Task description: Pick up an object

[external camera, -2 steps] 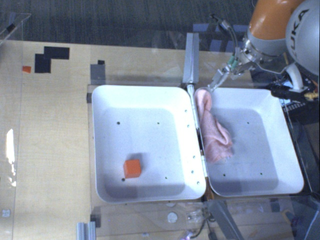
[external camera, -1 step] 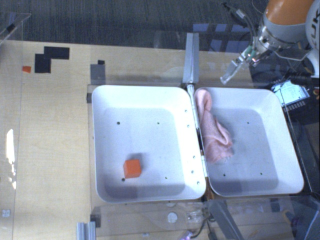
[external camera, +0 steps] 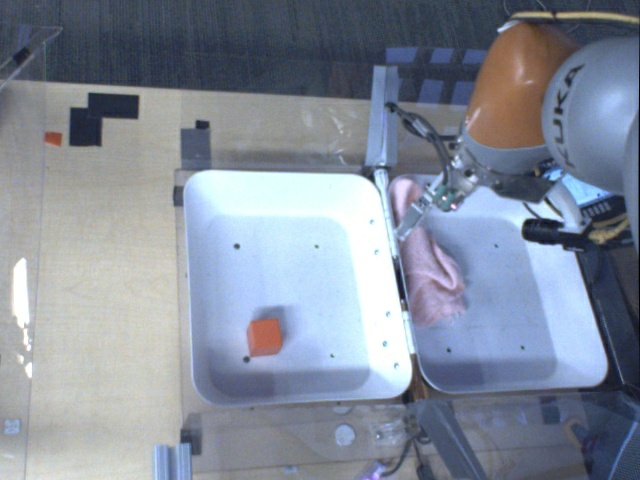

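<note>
Camera view has the gripper (external camera: 432,200), finger state impossible to tell, at the top of a soft, light pink cloth (external camera: 430,268); pinch a raised fold just below it.

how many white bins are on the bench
2. The left bin holds an orange block; the right bin holds a pink cloth, with the gripper over its upper left corner.
</note>
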Motion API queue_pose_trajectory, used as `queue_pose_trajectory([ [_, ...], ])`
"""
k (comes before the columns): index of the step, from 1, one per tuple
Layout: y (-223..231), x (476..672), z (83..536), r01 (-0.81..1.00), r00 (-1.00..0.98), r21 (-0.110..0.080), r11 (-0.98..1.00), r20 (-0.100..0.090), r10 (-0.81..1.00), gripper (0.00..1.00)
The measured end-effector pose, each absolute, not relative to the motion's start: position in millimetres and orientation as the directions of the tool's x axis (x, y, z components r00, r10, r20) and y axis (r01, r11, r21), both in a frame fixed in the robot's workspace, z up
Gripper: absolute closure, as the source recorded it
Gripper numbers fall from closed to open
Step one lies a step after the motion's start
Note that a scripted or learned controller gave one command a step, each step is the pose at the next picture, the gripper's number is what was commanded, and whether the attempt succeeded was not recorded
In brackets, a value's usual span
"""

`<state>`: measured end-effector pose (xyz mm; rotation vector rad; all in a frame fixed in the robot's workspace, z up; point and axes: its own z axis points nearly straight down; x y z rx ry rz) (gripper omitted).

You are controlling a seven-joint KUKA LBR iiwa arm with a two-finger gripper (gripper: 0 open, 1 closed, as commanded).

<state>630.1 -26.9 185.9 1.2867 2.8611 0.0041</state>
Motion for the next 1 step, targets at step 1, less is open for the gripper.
queue_pose_trajectory([
  [1, -49.9, 624.7, 186.4, 0.794, -0.608, 0.006, 0.608, -0.005, 0.794, 0.0],
])
